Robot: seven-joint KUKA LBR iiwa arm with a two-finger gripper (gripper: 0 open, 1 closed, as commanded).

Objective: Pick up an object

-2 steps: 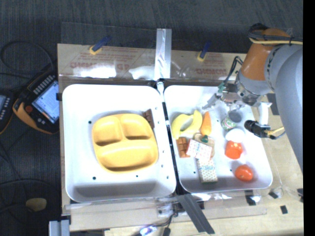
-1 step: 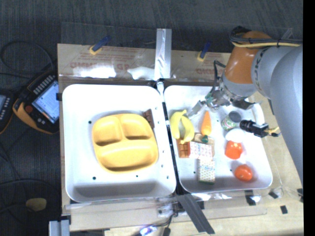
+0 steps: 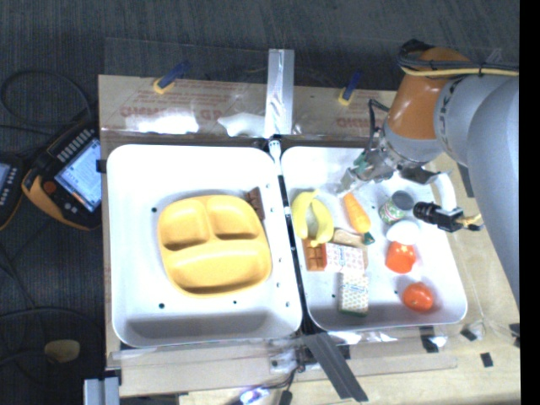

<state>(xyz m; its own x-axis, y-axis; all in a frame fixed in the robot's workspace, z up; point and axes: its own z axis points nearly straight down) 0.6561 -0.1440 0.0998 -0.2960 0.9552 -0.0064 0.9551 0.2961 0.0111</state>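
You are looking down from the one camera above the bench. The arm [image 3: 472, 125] comes in from the right, and its gripper [image 3: 364, 169] hangs over the top part of the right bin [image 3: 460, 287]. You cannot tell from here if the gripper is open or closed, and you see nothing held in it.

The things to pick all lie in the right bin. The carrot [image 3: 357, 213] is the closest one, just below the gripper and not touching it. The banana [image 3: 308, 215] is below the gripper and to its left, near the wall between the bins. The can [image 3: 393, 209] is below the gripper and a bit to its right. One tomato [image 3: 401, 257] lies further down on that side, and a second tomato [image 3: 418, 296] is lower again, well apart from the gripper. The box [image 3: 353, 292] lies far below the gripper, near the bin's bottom edge. A small orange block [image 3: 315, 256] sits just under the banana.

Well to the left of the gripper is the left bin [image 3: 135, 298]. A yellow tray [image 3: 215, 243] lies flat in it.
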